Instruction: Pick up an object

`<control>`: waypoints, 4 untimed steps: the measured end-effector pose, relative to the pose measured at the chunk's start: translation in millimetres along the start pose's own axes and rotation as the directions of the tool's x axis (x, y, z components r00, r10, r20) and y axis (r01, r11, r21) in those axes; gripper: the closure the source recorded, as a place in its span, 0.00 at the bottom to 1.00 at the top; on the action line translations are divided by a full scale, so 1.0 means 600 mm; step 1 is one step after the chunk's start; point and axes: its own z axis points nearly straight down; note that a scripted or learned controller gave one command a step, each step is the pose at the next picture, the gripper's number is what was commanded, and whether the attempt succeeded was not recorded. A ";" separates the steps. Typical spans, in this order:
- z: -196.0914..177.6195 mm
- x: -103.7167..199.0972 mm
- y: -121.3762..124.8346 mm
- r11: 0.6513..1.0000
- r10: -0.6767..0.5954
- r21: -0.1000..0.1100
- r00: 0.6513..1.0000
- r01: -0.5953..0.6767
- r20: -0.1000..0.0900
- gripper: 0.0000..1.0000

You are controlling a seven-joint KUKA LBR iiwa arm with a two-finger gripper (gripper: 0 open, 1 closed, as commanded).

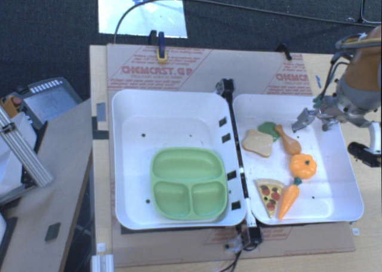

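The right bin [343, 205] holds toy food. A bread slice [258, 144] lies at its left, with a green piece [268, 129] just behind it. A chicken drumstick [288, 141] lies beside them, an orange pumpkin [303, 166] sits in front of it, and a carrot [287, 200] and a pizza slice [269, 196] lie near the front wall. My gripper [315, 123] hangs over the back right of this bin, just right of the drumstick. Its fingers stand apart with nothing between them.
The left bin [128, 145] holds a green divided plate [189, 182]. A black clip strip [233, 151] runs along the seam between the bins. Cardboard [179, 68] lies under the bins, and a cable [268, 11] crosses the dark floor behind.
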 end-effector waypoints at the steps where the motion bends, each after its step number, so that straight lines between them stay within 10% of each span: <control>1: 0.101 0.009 -0.007 1.000 0.000 0.000 1.000 0.000 0.000 0.00; 2: 0.076 0.008 -0.003 1.000 0.000 -0.007 1.000 0.000 0.002 1.00; 4: -0.078 0.016 -0.014 1.000 -0.002 -0.007 1.000 0.002 0.002 1.00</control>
